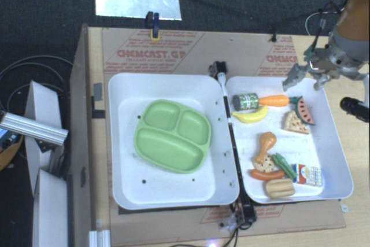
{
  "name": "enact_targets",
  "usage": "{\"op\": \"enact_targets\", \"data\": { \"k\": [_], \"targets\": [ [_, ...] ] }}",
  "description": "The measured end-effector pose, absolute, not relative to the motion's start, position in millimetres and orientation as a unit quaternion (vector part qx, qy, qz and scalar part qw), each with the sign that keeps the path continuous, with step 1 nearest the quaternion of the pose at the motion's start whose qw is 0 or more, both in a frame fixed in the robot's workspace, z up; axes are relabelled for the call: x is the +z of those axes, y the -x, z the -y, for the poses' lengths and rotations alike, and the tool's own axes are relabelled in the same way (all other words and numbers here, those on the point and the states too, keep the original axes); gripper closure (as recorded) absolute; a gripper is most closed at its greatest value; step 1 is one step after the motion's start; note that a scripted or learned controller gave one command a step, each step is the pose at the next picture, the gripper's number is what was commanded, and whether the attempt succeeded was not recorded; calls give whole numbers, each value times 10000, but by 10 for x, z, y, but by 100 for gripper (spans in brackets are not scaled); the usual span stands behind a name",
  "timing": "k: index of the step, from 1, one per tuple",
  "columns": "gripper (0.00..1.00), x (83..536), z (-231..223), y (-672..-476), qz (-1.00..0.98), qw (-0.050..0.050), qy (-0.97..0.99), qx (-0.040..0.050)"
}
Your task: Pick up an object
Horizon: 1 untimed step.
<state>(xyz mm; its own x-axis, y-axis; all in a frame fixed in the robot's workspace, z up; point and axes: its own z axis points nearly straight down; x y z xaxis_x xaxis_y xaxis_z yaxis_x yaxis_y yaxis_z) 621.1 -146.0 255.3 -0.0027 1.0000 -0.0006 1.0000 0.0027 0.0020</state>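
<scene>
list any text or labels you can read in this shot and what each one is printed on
"CHEMCAST GP": red print on the brown board behind the left bin, blurred but legible.
Same red print, partly cut off, on the board behind the right bin; not fully readable.
Green can: label too small to read.
Small carton: printing too small to read.
The claw carries no legible marking.

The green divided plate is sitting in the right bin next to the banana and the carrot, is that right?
Not quite. The camera view shows the green divided plastic plate alone in the left white bin. The yellow toy banana and the orange toy carrot lie in the right white bin.
</scene>
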Motion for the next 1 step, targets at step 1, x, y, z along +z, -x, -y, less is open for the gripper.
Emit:
{"op": "enact_targets", "data": {
  "k": [1],
  "targets": [
    [0, 847, 1302, -6080, -7075, -28, -7067, 2]
  ]
}}
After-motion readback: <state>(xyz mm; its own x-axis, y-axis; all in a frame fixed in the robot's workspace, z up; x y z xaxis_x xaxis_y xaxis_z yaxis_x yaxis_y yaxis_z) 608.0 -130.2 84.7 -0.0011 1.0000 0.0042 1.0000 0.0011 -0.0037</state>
